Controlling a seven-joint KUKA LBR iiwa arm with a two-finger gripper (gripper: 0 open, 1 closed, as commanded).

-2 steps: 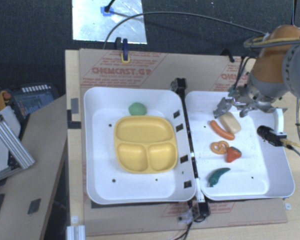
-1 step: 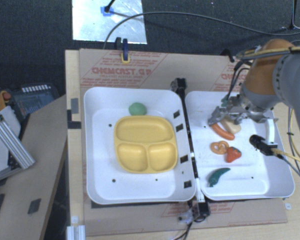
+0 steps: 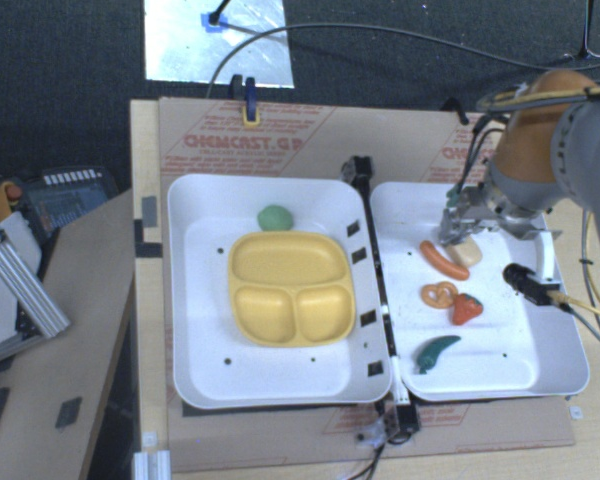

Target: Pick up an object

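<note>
In the right bin [image 3: 555, 363], the gripper [image 3: 458, 230] hangs low at 12 o'clock of the sausage [image 3: 444, 260] and the pale block [image 3: 467, 252], so it should descend straight over one piece, avoiding the neighbour, before closing.

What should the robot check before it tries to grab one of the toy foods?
1. Gripper is over the right bin, where the toys lie: ok.
2. A toy is close under it: ok, the beige piece and the sausage lie right beside it.
3. Jaws open wide enough: cannot tell, they are too small and blurred.
4. Target lies apart from its neighbours: not ok, sausage and beige piece look to be touching.
5. Easier picks around: ok, the pretzel, strawberry and green pepper have space around them.
6. Anything held already: cannot tell.
</note>
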